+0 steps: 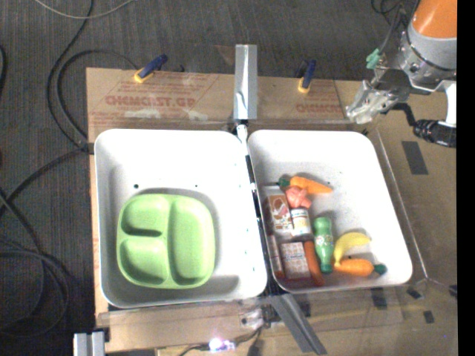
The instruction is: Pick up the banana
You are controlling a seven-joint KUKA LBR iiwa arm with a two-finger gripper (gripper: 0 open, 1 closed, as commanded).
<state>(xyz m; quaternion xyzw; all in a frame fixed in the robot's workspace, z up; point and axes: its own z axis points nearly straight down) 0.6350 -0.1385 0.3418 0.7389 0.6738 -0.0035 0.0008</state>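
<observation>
Banana [350, 243] sits near the right bin's [371, 150] front-right corner, touching a carrot [356, 268] and just beside a green bottle [323, 243]. Gripper [364, 108] hovers past that bin's back-right rim; can't tell its state. Arm cut off at frame top. Small packet labels unreadable. Left bin [111, 154] holds a green tray [168, 241].

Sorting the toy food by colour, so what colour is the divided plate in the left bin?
Light green divided plate, seen in the camera view.

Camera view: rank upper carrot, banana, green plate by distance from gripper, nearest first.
From the gripper:
1. Upper carrot, top of the right bin's pile.
2. Banana, lower right of that bin.
3. Green plate, left bin.
</observation>
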